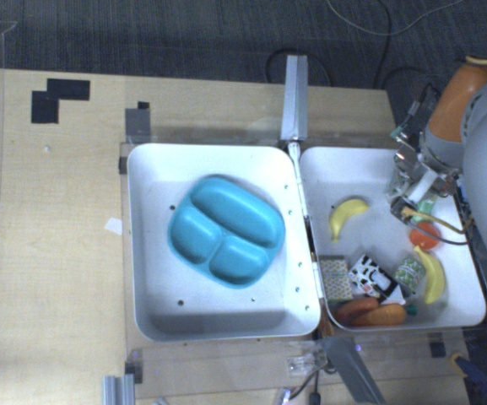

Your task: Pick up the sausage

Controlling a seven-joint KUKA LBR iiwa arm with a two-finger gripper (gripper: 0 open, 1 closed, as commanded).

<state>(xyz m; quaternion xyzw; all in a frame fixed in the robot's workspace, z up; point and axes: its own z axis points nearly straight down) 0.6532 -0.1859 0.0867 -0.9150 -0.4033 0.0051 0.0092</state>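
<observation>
The sausage (371, 312) lies at the near edge of the right bin (471, 315), beside a black-and-white toy (366, 274). The gripper (412, 199) hangs over that bin's far right part, apart from it; whether its fingers are open is seemingly impossible to tell.

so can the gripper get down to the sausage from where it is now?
Probably, but it's tight. The sausage lies against the right bin's near wall, with a black-and-white toy right behind it. The gripper hovers further back, nothing covering the sausage.
</observation>
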